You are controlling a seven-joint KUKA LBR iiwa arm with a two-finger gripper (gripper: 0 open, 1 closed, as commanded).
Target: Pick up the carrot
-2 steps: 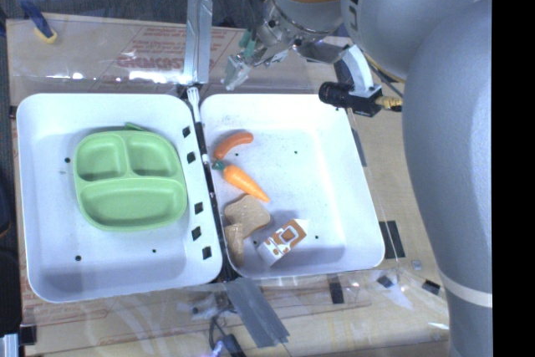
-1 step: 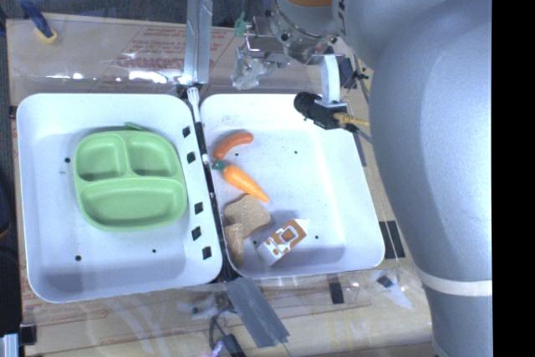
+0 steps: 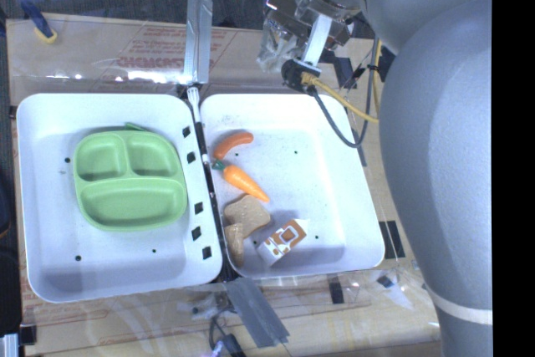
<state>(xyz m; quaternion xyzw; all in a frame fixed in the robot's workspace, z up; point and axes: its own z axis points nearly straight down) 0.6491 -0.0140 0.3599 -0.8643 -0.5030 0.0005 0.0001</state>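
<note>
The carrot (image 3: 244, 180), orange with a small green top, lies in the right bin (image 3: 334, 180) close to its left wall, tip pointing toward the front right. My gripper (image 3: 274, 46) hangs above the back rim of that bin, well behind the carrot and a little to its right. Nothing is seen held in it.
An orange sausage-like piece (image 3: 232, 143) lies just behind the carrot. A tan bread-shaped item (image 3: 242, 221) and a small white carton (image 3: 282, 240) sit in front of it. A green divided plate (image 3: 129, 180) rests in the left bin (image 3: 42, 205). A yellow cable (image 3: 347, 109) hangs from the wrist.
</note>
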